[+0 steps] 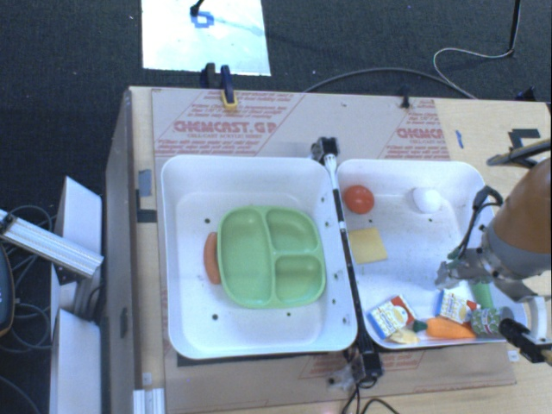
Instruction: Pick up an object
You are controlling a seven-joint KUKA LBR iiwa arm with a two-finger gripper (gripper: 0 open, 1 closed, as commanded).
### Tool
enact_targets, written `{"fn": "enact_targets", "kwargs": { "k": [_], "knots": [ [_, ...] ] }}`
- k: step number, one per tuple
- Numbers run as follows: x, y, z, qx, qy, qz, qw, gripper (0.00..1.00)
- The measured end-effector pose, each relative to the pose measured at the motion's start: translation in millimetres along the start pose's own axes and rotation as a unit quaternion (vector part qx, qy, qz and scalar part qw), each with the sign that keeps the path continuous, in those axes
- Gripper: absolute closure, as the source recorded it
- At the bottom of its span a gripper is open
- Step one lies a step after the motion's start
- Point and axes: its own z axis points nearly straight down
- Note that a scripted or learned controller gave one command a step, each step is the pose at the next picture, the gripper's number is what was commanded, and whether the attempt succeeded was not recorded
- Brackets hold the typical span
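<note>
Hovering: the gripper (463, 274) is seen low over the right bin (457, 178), near its right wall; whether it is open cannot be told.
Objects: a carrot (448, 328), cards and a green item are clustered at the near right corner.
Farther: tomato (359, 199), egg (425, 199), yellow slice (368, 245).
Left bin (250, 169): green tray (271, 256), sausage (211, 258).

Bench (259, 115) bearing two white bins (185, 317)

A red tomato (359, 199), a white egg (425, 199) and a flat yellow cheese slice (368, 245) lie apart in the right bin. An orange carrot (448, 328) and small packets (390, 317) crowd its near edge.
</note>
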Motion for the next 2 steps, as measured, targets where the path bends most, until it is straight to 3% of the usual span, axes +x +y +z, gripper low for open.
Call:
{"fn": "enact_targets", "kwargs": {
  "k": [1,2],
  "knots": [
    [0.1,0.0,0.1,0.000,0.000,0.000,1.0000,0.00],
    [-0.1,1.1,-10.4,-0.001,0.000,-0.001,1.0000,1.00]
  ]
}}
